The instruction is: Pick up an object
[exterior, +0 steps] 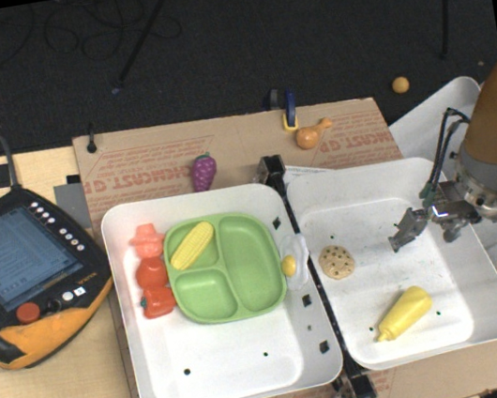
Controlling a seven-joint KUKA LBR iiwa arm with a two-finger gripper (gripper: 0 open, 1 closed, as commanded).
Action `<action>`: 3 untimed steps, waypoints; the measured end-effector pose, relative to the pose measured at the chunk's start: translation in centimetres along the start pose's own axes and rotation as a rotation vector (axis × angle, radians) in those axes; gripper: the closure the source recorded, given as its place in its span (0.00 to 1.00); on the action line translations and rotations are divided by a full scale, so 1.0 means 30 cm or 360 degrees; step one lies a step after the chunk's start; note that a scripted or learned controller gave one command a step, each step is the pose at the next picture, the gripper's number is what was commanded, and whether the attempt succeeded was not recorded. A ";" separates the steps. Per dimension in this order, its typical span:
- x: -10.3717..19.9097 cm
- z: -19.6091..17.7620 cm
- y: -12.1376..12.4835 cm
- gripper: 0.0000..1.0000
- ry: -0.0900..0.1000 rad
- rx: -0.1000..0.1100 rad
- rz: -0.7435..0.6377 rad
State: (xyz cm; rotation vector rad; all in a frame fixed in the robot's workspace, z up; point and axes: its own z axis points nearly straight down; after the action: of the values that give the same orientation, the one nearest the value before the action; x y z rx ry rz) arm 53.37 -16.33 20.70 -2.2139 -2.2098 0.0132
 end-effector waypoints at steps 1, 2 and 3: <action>-0.001 -0.024 0.009 0.00 -0.0004 -0.0021 -0.0003; 0.037 0.157 -0.007 0.00 -0.0001 -0.0012 -0.0006; 0.043 0.326 0.027 0.00 -0.0002 -0.0015 -0.0006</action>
State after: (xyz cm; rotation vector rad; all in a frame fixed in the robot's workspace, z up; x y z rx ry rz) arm 54.02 -14.99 10.92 -2.2147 -2.2193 0.0044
